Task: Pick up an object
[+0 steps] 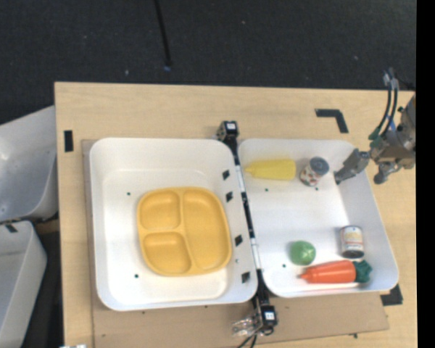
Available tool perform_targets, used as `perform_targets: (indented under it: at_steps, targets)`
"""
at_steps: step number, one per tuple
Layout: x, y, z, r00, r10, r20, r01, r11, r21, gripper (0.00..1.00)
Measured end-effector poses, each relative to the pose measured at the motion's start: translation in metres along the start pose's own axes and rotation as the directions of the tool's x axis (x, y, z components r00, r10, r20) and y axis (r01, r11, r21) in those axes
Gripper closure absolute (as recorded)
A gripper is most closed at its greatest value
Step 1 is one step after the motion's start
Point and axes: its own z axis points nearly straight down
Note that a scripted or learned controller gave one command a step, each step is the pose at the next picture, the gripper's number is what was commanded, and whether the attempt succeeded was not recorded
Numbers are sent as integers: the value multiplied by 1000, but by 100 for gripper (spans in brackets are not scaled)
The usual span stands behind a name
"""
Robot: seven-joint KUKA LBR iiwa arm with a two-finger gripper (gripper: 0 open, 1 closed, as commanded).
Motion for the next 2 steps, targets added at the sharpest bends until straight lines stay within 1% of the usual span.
perform_targets:
  at_steps: [1,2]
  targets:
    - [1,2,-7,1000,-3,2,3,1000,-13,0]
    - [-5,-4,50,1000,-2,4,2,1000,-11,0]
